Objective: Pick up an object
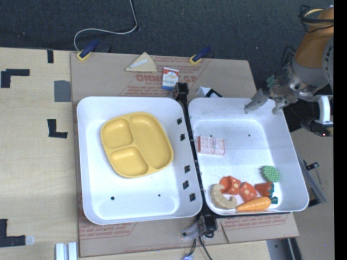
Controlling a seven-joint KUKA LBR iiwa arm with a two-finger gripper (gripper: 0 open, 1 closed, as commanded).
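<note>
My gripper (267, 102) hangs over the far right rim of the right bin (238, 124), its two grey fingers spread apart with nothing between them. A small pink packet (211, 145) lies flat in the middle of that bin. In the bin's near right corner sits a cluster of toy food: an orange carrot (253, 203), red pieces (238, 187), a beige ring-shaped piece (222, 199) and a green leafy piece (270, 173). All of these lie well below and apart from the gripper.
The left bin (92, 145) holds a yellow divided plate (136, 143). A small red and white carton (170, 78) and a tan wedge (142, 63) lie on the cardboard behind the bins. Black clips line the seam between the bins.
</note>
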